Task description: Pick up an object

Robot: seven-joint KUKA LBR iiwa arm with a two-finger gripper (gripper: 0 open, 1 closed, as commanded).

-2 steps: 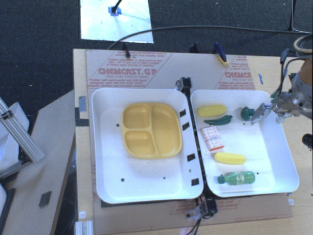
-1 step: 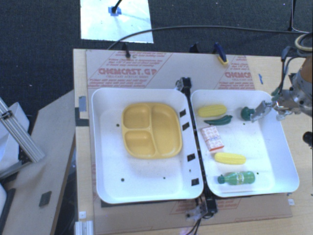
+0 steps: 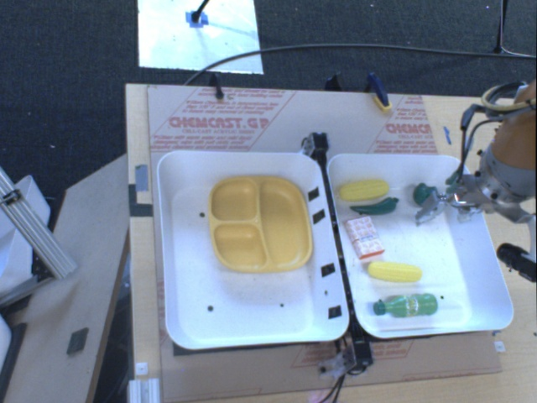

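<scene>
The right bin (image 3: 491, 263) holds several small objects. A yellow corn cob (image 3: 363, 191) lies at the back left, with a dark green pepper (image 3: 377, 206) just in front of it. A red and white box (image 3: 364, 238) sits near the divider. A yellow oblong piece (image 3: 394, 271) and a green bottle (image 3: 406, 306) lie toward the front. A small dark green object (image 3: 422, 193) rests at the back. My gripper (image 3: 428, 209) reaches in from the right, its tip just below and right of that dark green object.
The left bin (image 3: 180, 292) holds a yellow divided tray (image 3: 258, 223). Black clips (image 3: 323, 217) run along the wall shared by the bins. A blue clamp (image 3: 377, 91) and a cable lie on the board behind the bins.
</scene>
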